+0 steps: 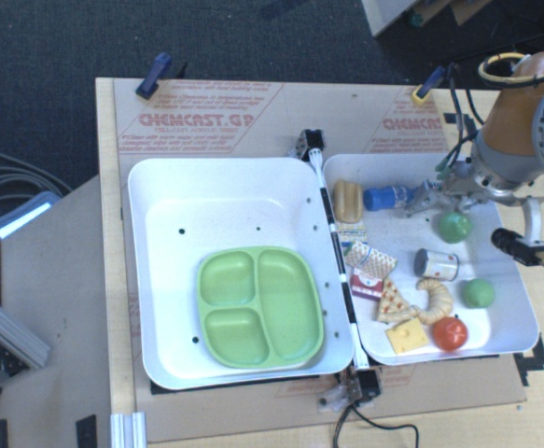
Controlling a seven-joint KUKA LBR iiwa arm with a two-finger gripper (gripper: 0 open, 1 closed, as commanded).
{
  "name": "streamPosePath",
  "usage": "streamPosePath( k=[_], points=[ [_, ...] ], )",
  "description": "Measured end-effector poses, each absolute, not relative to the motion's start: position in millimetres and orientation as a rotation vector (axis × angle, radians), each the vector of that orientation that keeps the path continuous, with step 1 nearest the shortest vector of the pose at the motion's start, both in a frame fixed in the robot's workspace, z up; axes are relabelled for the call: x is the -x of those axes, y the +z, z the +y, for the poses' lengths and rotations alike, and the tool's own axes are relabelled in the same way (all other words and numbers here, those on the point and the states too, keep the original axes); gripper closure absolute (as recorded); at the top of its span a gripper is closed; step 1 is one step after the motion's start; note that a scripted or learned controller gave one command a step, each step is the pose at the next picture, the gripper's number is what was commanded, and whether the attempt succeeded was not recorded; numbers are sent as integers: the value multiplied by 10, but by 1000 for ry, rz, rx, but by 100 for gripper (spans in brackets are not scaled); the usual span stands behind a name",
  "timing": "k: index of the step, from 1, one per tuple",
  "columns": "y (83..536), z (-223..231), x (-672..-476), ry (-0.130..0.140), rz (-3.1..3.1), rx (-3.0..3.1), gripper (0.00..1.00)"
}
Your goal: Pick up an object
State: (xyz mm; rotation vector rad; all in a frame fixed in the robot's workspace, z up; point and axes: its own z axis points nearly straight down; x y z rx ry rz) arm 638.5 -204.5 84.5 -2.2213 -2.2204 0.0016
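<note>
Two shallow white plastic bins sit side by side on the table (253, 110), whose top is a sheet of brown board printed with red lettering. The left bin (160, 250) has smooth, glossy walls and rounded corners, and it carries a pale green divided plate (260, 306) with three moulded compartments, lying flat near the front edge.

The right bin (523, 329) holds a scatter of small toy foods. Against its left wall lies a tan bread roll (348, 201), oblong and matte, with a blue bottle (383, 197) on its side just beside it. Lower down are a crinkled red-and-white wrapper (369, 261), a pizza slice (392, 301) shaped as a wedge, a yellow cheese block (407, 337), a curved beige croissant (435, 299), a shiny red tomato (450, 333) and a short metal can (437, 264) lying on its side. Two green round fruits are here too: one green ball (478, 293) near the right wall and another green fruit (455, 226) further back.

The grey arm with its orange band reaches in from the right, and its end effector (449, 194) hangs low over the back of the right bin, just above that further green fruit. From here its tip looks like thin metal parts, but I cannot tell whether it is wide or narrow.
</note>
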Motion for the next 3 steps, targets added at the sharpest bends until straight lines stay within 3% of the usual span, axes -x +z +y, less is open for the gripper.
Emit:
streamPosePath(
  k=[2,3],
  points=[
    [844,-1699,-5595,0,-2221,2221,0],
    [945,-1702,-5600,-1,-2221,2223,100]
  ],
)
